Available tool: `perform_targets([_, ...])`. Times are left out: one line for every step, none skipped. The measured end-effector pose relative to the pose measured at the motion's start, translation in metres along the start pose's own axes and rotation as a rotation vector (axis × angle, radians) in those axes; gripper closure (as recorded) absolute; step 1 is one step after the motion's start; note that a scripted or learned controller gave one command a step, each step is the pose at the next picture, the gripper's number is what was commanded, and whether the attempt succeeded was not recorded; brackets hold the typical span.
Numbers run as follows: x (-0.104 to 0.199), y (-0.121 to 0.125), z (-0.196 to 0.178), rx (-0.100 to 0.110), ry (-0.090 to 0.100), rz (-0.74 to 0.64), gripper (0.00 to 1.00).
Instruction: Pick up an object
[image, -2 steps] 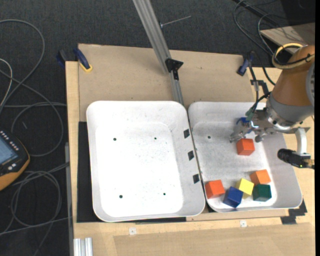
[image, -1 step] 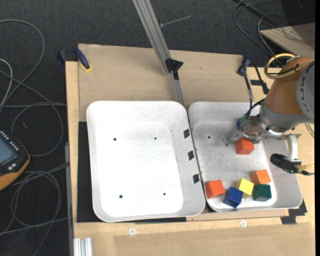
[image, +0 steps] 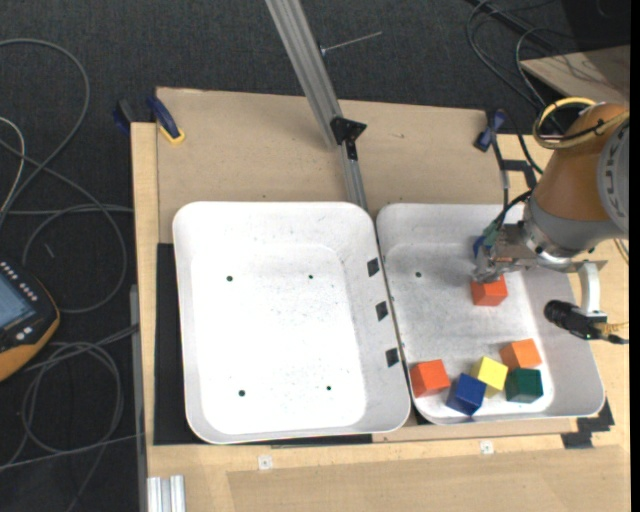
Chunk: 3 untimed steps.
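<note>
My fingers (image: 489, 272) sit just above the red-orange cube (image: 489, 292) mid right bin (image: 440, 225), poised to grasp; their spread I cannot tell.

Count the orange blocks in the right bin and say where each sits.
3. One orange-red block lies mid-bin, right under the pincer. A second orange block sits at the near-left corner. A third rests behind the green cube. The arm may hide more.
</note>
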<state>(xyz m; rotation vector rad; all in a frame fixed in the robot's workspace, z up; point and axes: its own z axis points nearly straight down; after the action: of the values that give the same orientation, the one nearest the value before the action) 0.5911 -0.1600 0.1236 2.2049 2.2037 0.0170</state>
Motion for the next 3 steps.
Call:
perform_targets([-0.007, -0.005, -0.055, 0.018, 0.007, 0.000, 1.00])
perform_targets([-0.008, -0.002, -0.109, 0.017, 0.007, -0.002, 1.00])
perform_targets([0.051, -0.012, -0.114, 0.025, 0.013, -0.007, 1.00])
